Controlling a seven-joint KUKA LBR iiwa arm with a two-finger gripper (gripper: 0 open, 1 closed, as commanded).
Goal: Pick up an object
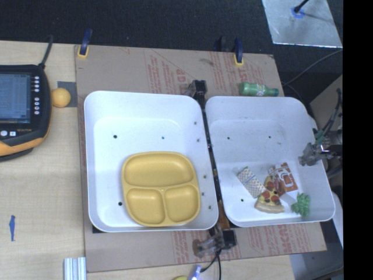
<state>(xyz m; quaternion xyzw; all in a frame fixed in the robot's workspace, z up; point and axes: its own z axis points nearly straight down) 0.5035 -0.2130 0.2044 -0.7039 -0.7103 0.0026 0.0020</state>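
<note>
Gripper (310, 154) at right bin (262, 112) rim (beside).

Two shallow white plastic bins sit side by side, a left bin (99, 156) and a right bin (256, 121). The left one holds a single yellow three-compartment plastic tray (160, 186), while the right one holds four small items: one grey patterned flat packet (250, 181), one orange-and-white printed card (282, 178), one toy pizza slice (270, 201) and one small green leafy toy (302, 204). Outside the bins lie one green plastic bottle (258, 89), one orange ball (60, 97) and one black-and-orange handheld control pendant (20, 112).
</note>
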